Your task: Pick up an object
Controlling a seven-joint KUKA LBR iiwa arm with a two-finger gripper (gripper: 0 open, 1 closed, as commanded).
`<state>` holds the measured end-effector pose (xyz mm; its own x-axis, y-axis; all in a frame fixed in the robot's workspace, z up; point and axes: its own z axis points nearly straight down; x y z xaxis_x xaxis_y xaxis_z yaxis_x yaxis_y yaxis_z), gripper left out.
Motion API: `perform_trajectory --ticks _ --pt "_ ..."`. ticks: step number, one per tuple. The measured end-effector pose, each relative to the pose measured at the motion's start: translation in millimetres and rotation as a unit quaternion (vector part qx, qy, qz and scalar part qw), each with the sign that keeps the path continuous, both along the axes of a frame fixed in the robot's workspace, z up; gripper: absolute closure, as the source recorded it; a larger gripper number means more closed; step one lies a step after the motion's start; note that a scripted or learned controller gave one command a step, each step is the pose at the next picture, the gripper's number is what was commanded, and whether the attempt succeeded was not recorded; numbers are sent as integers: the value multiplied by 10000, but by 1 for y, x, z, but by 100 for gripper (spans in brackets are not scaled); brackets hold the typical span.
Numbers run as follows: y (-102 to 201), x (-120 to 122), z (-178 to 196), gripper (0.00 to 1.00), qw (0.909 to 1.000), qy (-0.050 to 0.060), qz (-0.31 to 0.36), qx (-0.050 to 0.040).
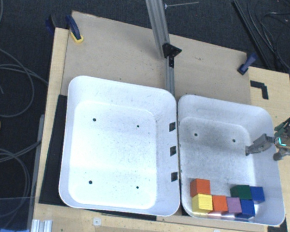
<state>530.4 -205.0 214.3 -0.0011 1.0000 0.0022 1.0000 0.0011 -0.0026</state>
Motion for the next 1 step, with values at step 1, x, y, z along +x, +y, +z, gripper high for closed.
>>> perform_trajectory --ticks 1 --pt "58 62 -119 0 10000 19 24 10"
